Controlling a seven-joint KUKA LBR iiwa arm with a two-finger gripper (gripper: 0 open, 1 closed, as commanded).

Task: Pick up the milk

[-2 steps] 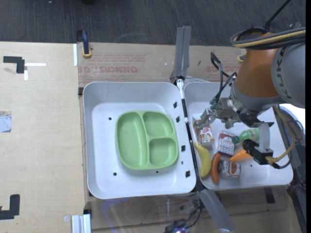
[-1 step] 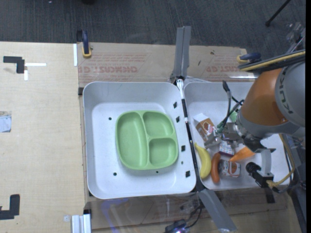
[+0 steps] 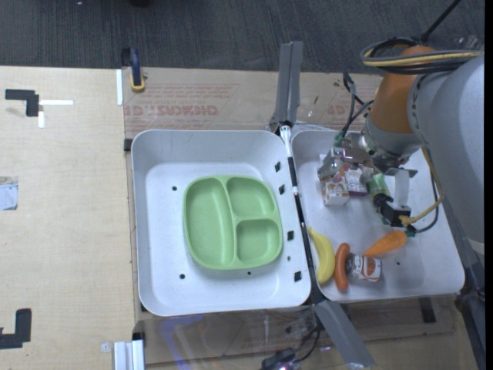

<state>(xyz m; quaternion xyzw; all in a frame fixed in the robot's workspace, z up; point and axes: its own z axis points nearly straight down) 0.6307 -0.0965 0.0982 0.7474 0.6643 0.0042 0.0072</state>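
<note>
Two-finger gripper (image 3: 345,160) low in the right shallow white bin (image 3: 431,284), at the small white-and-red milk carton (image 3: 340,186) near the bin's far-left corner. Jaw state: cannot tell. A good grasp likely needs squaring on the carton's sides, clear of the yellow banana (image 3: 323,254) and orange carrot (image 3: 387,243).

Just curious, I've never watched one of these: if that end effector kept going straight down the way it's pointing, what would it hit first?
Probably the milk carton, lying right under the end effector in the right bin. Depth is hard to judge from this slanted view.
</note>
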